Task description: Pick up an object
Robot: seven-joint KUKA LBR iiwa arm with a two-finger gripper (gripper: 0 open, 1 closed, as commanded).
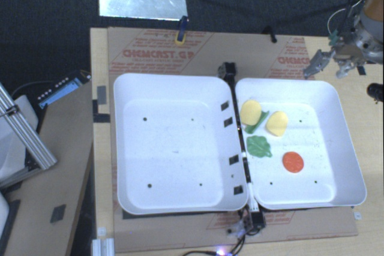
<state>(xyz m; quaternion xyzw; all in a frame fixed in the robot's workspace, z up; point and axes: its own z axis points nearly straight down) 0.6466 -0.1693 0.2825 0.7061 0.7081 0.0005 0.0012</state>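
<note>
Nearest us, the orange disc [293, 162] sits in the right bin [342, 129]. Past it come the green leaf [259, 146], then two yellow pieces [276, 123] side by side. Farthest, the gripper [329, 66] hangs off the bin's back rim, jaws spread, gripping nothing. Everything pickable lies toward its seven o'clock, the yellow pair closest.

The arm [373, 6] is grey metal with an orange band near the top — looped cables run beside it, and its claw [329, 66] ends in two pale grey fingers [313, 66].
</note>
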